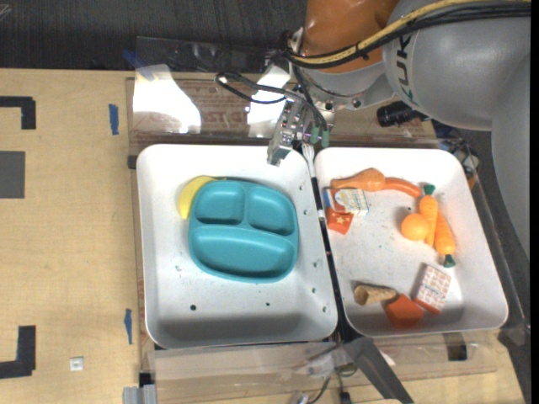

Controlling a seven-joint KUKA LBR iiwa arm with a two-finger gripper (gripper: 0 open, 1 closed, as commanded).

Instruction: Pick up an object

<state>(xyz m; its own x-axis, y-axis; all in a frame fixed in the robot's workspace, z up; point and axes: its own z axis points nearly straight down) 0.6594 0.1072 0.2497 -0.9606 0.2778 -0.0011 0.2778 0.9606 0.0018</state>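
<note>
The grey two-finger gripper is hovering at twelve o'clock above both shallow white bins, carrying nothing visible; its finger state cannot be told. Picking is not yet begun, with the teal divided plastic tray lying untouched.

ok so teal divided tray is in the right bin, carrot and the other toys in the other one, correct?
Not quite. The camera view shows the teal divided tray in the left bin, partly covering a yellow object. The carrot and the other toys lie in the right bin.
</note>
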